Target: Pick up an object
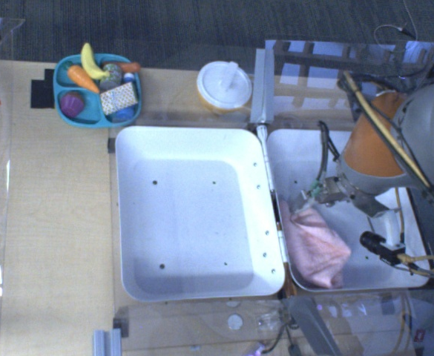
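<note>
A crumpled pink cloth [317,245] lies in the right bin [300,148], against its left wall and front edge. My gripper [311,193] hangs low in that bin, just above the cloth's upper end, with the grey arm and its orange band [374,148] rising to the right. Whether the fingertips touch the cloth is not visible. The left bin [191,212] is a shallow white tray with small dark holes in its floor.
A blue divided tray [96,89] with toy food, among it a banana and a carrot, sits on the bench at the back left. A white lidded cup [224,85] stands behind the left bin. A metal frame [335,76] runs behind the right bin.
</note>
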You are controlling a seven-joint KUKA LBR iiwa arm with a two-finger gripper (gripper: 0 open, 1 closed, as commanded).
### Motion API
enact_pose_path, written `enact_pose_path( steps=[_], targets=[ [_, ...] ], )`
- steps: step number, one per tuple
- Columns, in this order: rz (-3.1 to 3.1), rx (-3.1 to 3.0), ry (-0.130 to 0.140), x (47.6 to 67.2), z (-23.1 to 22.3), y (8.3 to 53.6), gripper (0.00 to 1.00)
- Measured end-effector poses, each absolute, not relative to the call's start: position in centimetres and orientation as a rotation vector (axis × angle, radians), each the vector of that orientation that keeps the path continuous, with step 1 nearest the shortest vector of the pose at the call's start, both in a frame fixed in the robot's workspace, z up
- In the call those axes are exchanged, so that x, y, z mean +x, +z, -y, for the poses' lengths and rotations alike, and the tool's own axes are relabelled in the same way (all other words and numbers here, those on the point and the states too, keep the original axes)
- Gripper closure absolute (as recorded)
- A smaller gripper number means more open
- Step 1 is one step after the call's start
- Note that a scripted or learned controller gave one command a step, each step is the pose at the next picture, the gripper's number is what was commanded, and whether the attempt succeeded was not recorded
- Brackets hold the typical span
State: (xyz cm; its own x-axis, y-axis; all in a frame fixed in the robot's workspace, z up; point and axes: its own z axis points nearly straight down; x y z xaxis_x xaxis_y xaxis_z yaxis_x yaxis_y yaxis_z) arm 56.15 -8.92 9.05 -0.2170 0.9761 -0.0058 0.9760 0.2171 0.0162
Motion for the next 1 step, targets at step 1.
enact_pose_path(
  steps=[1],
  targets=[
    [-2.437,1.950,0.020,56.40,8.88,10.33,1.00]
  ],
)
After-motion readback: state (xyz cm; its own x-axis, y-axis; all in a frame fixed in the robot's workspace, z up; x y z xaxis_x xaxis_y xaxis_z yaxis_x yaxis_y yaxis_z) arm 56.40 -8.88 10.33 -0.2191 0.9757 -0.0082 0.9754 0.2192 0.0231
